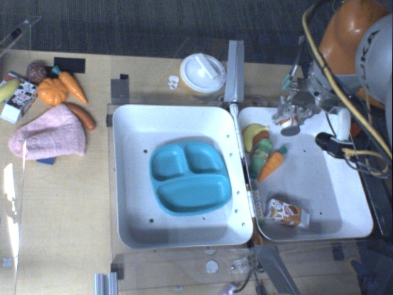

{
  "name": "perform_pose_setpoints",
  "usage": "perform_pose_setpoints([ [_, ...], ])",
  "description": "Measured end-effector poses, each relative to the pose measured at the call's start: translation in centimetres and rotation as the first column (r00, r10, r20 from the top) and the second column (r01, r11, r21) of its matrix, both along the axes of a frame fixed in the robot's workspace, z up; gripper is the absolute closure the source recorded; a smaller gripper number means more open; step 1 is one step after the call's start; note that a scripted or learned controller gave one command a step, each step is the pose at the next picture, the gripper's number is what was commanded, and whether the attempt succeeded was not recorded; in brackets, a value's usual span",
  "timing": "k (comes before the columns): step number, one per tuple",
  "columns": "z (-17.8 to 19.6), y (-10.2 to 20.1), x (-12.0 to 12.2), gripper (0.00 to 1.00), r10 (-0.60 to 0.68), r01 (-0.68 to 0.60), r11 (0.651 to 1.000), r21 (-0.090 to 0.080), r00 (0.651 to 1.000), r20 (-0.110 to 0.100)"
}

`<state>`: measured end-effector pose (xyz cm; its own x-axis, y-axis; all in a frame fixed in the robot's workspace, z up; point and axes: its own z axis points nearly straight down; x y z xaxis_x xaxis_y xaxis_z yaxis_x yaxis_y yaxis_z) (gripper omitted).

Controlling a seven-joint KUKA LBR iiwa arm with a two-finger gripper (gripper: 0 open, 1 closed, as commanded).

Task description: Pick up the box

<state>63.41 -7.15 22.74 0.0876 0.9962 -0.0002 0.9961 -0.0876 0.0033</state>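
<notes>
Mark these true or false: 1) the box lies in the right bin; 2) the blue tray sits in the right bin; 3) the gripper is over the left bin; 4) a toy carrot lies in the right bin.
1) True: the box lies near the front of the right bin.
2) False: the blue tray sits in the left bin.
3) False: the gripper hangs over the right bin's back edge.
4) True: the carrot lies there.

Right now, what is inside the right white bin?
The right bin holds the box lying near its front wall, a toy carrot and some green and yellow toy produce by its left wall. The gripper hangs over its back part, hiding the floor beneath.
</notes>
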Motion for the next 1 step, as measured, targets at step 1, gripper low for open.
perform_pose_setpoints([
  [1, 0.25, -0.42, 0.88, 1.0, 0.292, -0.292, 0.956, -0.001, 0.956, 0.002],
])
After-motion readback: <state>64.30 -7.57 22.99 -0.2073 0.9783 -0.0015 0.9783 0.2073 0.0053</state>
